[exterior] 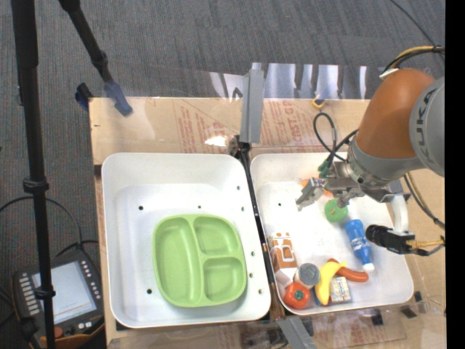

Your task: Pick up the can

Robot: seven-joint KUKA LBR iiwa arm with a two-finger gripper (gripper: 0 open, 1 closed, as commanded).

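Camera view: can stands upright, top facing up; tool fingers' spread cannot be told.

bench bears two white bins side by side

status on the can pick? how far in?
Done: the arm has reached over the right bin, with the gripper above its upper part. In hand: nothing visible between the fingers. Left: the whole grasp and lift. The can stands near the bin's front edge, packed between a tomato, a banana and a small carton, well away from the gripper.
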